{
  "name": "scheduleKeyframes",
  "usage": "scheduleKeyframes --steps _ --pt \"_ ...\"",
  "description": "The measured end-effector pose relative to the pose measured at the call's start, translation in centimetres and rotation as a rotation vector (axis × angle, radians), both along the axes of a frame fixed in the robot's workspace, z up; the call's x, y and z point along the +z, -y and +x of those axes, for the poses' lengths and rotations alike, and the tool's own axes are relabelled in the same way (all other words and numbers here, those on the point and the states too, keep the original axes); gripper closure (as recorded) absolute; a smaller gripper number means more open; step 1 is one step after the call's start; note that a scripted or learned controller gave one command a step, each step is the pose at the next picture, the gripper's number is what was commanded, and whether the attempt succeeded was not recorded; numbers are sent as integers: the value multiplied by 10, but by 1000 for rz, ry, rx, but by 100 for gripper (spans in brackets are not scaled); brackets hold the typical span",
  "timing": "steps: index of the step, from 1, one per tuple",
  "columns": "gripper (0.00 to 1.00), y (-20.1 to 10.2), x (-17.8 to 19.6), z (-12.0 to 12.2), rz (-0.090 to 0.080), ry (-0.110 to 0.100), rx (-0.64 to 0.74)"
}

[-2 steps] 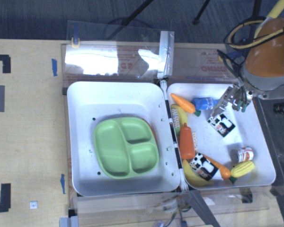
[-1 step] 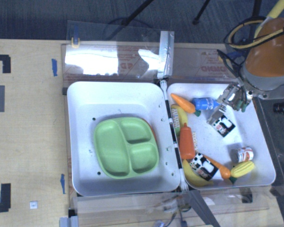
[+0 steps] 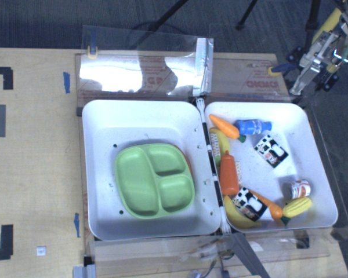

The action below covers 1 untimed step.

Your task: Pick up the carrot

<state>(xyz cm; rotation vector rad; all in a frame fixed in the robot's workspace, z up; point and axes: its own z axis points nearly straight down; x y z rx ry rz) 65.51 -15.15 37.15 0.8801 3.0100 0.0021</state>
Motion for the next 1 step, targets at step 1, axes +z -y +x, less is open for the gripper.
scheduleKeyframes --steps 1 --pt "0 35 -75 -19 -1 -1 145"
